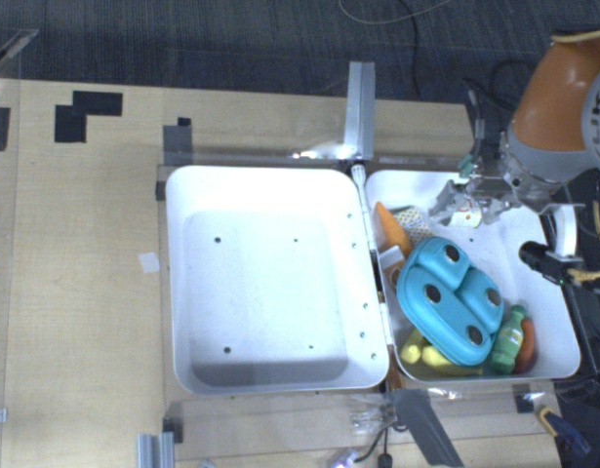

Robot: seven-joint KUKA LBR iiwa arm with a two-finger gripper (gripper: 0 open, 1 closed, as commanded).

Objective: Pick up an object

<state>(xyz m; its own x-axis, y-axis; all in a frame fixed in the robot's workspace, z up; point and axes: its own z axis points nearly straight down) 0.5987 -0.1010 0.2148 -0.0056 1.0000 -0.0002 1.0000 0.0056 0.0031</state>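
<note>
Hand [472, 203] above right bin [563, 359], its fingers too blurred to read.

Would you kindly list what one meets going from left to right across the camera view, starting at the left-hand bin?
Left white bin → orange carrot-shaped toy → blue holed plastic piece → green bottle with orange cap → right rim of the right white bin. The gripper hangs above the right bin's far end.

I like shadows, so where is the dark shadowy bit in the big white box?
In the camera view, the left bin has a soft grey shadow along its near inside edge, while its far rim shines brightly; the blue toy looks sharp, but the gripper looks slightly blurry.
</note>
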